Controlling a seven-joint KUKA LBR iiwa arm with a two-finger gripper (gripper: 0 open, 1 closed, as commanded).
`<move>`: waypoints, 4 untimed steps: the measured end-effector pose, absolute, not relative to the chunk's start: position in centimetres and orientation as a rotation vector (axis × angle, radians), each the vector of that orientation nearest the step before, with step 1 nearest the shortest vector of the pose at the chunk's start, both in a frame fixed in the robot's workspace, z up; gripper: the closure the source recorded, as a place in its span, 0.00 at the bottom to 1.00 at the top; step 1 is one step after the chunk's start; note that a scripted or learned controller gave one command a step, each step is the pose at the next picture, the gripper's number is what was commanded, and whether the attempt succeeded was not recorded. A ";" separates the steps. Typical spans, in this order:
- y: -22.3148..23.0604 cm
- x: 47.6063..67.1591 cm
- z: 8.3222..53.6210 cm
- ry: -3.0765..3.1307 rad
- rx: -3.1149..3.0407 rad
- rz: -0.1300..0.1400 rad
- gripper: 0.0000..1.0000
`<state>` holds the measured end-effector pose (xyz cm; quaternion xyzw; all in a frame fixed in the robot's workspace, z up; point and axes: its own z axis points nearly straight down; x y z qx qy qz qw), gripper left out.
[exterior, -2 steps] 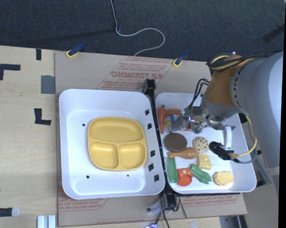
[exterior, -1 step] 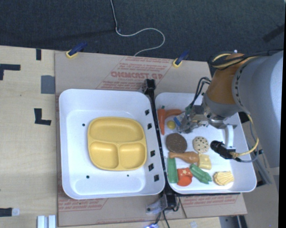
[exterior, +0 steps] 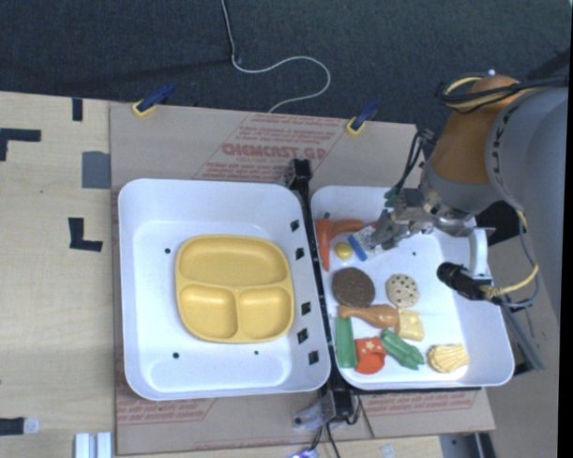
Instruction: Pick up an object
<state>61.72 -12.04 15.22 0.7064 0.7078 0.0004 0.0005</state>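
My gripper (exterior: 385, 231) hangs over the upper left of the right bin (exterior: 479, 357), just right of a small blue piece (exterior: 357, 246) and a yellow-orange round piece (exterior: 343, 251). An orange carrot-like piece (exterior: 326, 236) lies along the bin's left wall. Below them sit a dark brown round patty (exterior: 353, 288), a chocolate-chip cookie (exterior: 403, 290), a drumstick (exterior: 370, 315), a pale yellow block (exterior: 411, 325), a green strip (exterior: 344, 341), a red piece (exterior: 370, 355), a green pod (exterior: 401, 350) and a ridged yellow piece (exterior: 447, 357).
The left bin (exterior: 143, 293) holds a yellow three-compartment plate (exterior: 235, 287). Black clips run along the divider between the bins (exterior: 304, 271). The arm's orange band (exterior: 463, 145) and grey body stand over the right bin's upper right corner. A white cable (exterior: 273, 63) lies behind.
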 end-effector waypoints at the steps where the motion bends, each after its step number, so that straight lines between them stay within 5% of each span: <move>1: -12.6 61.8 19.5 2.223 2.220 0.000 1.00; 2: -12.6 61.9 22.4 2.224 2.221 -0.001 1.00; 4: -1.3 64.0 22.7 2.232 2.216 -0.002 1.00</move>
